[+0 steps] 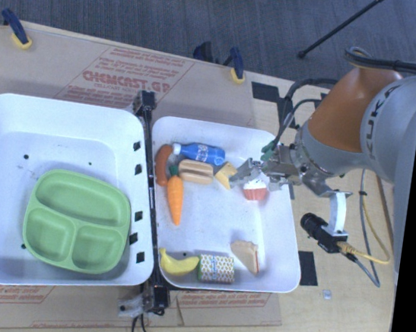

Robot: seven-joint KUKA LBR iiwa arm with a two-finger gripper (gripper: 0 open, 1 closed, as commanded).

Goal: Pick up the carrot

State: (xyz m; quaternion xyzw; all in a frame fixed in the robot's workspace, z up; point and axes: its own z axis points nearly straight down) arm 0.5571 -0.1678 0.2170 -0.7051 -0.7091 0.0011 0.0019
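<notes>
carrot (175, 198) lies near right bin's (278, 240) left wall; gripper (257, 173) hovers apart, grip unclear

KUKA iiwa arm (387, 117): grey rounded casing with dark lettering, broad orange band (346, 112) above the wrist. Grey wrist flange. Two-finger gripper (257, 172) of grey metal with small fittings. Black cables looped at the wrist; white bracket, black cylindrical fitting, yellow cable on the near side.
</notes>
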